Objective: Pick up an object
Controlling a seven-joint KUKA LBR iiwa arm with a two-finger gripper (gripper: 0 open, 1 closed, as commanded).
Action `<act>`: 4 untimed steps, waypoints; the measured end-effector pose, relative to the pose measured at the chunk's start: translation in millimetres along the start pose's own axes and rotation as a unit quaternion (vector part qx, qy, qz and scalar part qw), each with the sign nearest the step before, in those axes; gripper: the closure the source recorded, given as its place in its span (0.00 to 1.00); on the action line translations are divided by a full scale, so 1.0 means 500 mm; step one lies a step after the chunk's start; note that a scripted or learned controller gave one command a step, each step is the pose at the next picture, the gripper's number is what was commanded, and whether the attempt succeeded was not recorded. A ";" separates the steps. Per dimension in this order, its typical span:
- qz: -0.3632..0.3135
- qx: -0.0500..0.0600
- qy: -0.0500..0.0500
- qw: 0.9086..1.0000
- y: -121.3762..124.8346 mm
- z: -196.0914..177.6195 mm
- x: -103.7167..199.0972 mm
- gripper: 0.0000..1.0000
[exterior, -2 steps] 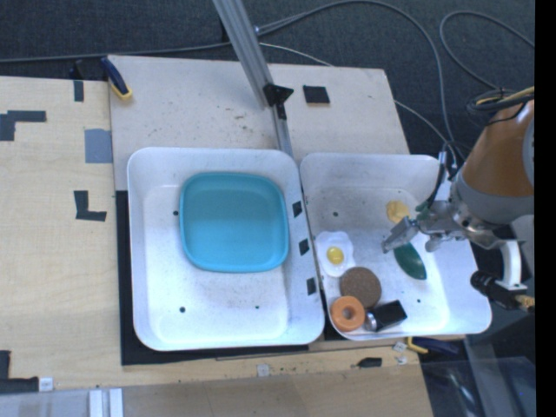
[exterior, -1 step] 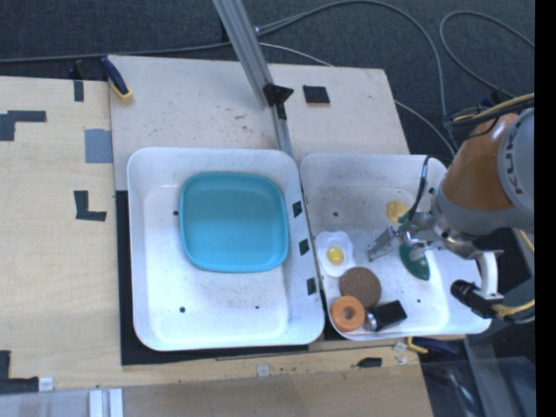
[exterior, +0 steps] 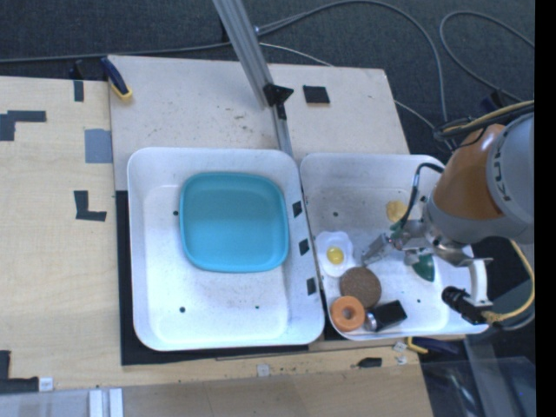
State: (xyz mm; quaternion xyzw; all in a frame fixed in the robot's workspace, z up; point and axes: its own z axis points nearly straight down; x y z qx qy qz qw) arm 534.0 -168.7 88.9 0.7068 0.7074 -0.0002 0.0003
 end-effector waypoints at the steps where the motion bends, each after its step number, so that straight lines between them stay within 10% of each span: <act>1: 0.000 -0.002 -0.001 1.000 0.002 -0.024 -0.002 1.00; 4: 0.000 0.000 0.000 1.000 0.028 -0.276 -0.011 1.00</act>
